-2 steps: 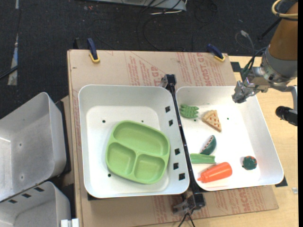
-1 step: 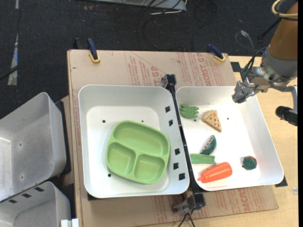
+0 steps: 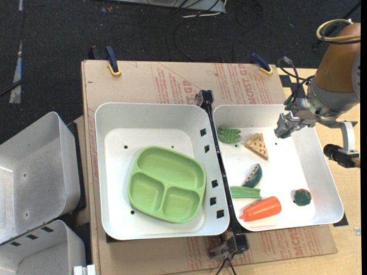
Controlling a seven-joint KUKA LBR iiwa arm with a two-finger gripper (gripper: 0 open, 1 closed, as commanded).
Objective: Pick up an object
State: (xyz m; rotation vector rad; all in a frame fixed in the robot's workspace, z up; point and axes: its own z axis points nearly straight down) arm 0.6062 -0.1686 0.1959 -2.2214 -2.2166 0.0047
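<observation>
Fingers [image 3: 285,127] hovering over the right bin [image 3: 324,171]; their state, I cannot tell.
Descending here risks missing the nearby pizza slice [image 3: 257,145].

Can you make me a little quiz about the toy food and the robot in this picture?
1. True or false: the green divided plate lies in the left bin.
2. Which toy lies nearest the gripper? A) orange carrot B) pizza slice C) small round green and red toy
3. Fill in: the carrot lies in the ___ bin.

Key: 1 true; 2 B; 3 right.
</observation>
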